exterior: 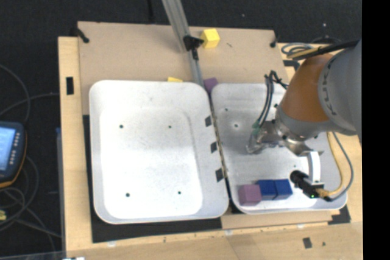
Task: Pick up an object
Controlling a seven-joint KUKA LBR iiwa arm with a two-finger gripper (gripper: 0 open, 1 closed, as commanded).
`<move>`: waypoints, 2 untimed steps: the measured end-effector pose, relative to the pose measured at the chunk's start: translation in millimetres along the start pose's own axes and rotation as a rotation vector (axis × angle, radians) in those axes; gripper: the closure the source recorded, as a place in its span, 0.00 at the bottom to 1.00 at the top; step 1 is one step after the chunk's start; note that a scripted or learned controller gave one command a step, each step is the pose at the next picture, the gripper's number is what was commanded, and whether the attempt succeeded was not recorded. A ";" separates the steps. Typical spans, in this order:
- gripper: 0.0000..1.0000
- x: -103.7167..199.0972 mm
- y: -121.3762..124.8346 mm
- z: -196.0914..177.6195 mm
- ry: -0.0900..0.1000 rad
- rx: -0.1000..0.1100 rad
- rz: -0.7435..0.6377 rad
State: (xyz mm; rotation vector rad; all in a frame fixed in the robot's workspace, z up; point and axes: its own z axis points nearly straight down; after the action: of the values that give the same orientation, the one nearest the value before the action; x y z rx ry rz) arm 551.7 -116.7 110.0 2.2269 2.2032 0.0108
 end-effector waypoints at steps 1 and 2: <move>1.00 -1.6 1.0 -10.4 -0.002 -0.004 0.006; 1.00 -72.1 -41.6 10.7 -0.001 0.005 -0.005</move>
State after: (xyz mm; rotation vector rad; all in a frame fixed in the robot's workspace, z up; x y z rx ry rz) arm 509.4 -188.3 99.0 2.2238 2.2111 0.0043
